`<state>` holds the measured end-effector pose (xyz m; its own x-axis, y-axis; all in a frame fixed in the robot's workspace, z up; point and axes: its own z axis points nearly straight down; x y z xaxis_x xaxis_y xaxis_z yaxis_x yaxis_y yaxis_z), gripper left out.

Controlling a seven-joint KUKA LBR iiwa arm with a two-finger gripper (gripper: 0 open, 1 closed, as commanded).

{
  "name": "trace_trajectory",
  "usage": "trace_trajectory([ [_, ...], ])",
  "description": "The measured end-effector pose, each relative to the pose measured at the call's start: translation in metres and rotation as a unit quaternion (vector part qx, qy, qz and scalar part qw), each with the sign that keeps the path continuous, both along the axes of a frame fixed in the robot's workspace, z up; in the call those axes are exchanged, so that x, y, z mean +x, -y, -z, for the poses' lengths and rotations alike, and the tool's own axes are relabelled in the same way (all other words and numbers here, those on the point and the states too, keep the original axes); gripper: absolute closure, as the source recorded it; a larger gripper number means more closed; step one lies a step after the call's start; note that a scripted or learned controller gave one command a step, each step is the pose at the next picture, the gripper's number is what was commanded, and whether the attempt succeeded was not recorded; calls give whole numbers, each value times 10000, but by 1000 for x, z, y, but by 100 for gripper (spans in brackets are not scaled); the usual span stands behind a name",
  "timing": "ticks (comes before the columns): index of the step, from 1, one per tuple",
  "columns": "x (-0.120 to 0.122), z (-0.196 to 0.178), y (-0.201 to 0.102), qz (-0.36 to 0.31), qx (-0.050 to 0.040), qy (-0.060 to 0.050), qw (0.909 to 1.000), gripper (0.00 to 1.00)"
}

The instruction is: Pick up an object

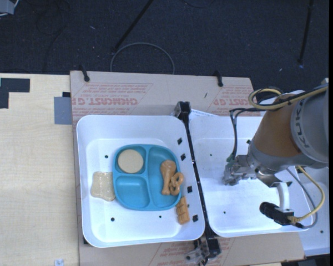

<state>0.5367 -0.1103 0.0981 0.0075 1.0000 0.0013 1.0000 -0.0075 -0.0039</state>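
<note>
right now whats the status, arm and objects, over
Gripper low in right bin, nothing seen between its fingers. Blue divided plate, round cracker, pretzel in left bin. Divider lies between.

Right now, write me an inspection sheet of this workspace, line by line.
Surface: two shallow white bins side by side, left bin and right bin, on a cardboard sheet over a light wooden bench.
Job's things: blue divided plate in the left bin, carrying a round beige disc and a tan twisted piece; pale slice left of the plate; small tan piece by its lower right corner.
Clutter: nothing seen.
Hand: over the right bin, nothing seen held.
Cables: yellow and black leads along the arm; loose cables on the floor.
Surroundings: dark carpet beyond the bench.
</note>
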Motion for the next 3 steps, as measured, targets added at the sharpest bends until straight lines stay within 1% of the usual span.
trace_trajectory([
  [1,0,-63,4,-22,-7,28,10000,100],
  [2,1,-115,5,-38,-9,32,10000,100],
  [3,4,-123,-51,-60,4,11,10000,100],
])
